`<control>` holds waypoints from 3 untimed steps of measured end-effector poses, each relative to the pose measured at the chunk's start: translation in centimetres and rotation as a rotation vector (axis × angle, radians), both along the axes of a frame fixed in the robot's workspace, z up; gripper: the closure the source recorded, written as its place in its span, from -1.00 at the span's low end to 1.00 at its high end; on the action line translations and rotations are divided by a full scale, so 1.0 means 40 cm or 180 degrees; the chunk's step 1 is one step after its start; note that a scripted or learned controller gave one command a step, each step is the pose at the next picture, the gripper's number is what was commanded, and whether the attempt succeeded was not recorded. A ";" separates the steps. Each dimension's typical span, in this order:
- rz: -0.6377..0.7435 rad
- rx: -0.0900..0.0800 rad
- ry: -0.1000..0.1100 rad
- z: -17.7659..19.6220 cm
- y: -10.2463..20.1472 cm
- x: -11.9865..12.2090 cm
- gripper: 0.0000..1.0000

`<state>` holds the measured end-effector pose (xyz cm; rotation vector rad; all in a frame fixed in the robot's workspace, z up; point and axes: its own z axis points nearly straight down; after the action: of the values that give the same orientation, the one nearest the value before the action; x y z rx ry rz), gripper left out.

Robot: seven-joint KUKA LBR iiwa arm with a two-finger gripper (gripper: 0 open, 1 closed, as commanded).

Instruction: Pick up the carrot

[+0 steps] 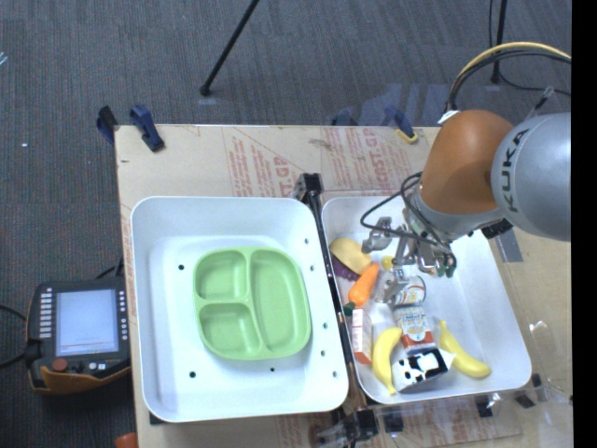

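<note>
Hovering at centre right of the frame, the gripper (408, 267) hangs over the right bin (494, 278); its finger state cannot be told. The carrot (364, 286) lies just left of it, beside a yellow banana (385, 357).

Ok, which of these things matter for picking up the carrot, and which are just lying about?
For the job:
carrot
gripper
right bin

Lying about:
two bananas
green tray
left bin
black-and-white carton
</note>
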<state>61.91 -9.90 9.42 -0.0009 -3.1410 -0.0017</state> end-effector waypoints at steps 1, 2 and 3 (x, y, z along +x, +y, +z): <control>-0.0691 0.0002 0.0002 -0.017 0.038 -0.091 -1.00; -0.1969 -0.0004 0.0000 -0.018 0.048 -0.078 -1.00; -0.3188 -0.0006 0.0001 -0.017 0.039 0.011 -1.00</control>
<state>62.35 -8.34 8.75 -1.5091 -2.7551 0.0011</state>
